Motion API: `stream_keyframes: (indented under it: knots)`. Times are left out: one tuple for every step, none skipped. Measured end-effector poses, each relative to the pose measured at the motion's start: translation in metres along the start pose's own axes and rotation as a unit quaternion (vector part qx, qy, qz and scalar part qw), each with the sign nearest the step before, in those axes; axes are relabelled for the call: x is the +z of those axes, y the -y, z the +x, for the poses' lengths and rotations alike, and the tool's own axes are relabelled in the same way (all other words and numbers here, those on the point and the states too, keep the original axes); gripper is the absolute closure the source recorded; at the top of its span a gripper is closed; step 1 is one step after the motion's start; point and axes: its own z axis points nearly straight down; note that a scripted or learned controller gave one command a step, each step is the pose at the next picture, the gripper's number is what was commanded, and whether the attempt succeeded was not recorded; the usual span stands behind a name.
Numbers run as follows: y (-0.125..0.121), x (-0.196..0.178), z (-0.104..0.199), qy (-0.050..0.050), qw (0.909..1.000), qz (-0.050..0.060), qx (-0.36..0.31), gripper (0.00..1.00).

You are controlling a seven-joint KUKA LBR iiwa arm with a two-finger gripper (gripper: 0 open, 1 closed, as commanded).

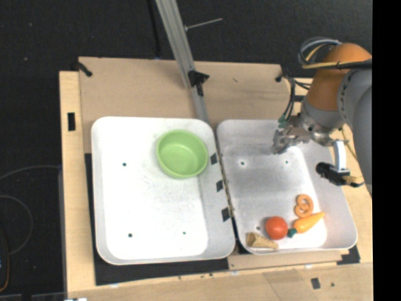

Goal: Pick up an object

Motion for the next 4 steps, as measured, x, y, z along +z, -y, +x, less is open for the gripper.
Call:
stream_keyframes:
  knots:
    - [-0.002,-0.065,0.001,-0.002,1.0000,-0.002,0.002,1.00]
    - [-0.013,-0.119,-0.006,-0.001,1.0000,-0.002,0.001,1.00]
    - [-0.014,-0.161,-0.007,-0.002,1.0000,-0.001,0.001,1.00]
    - [-0.014,-0.157,0.054,-0.003,1.0000,0.002,0.001,1.00]
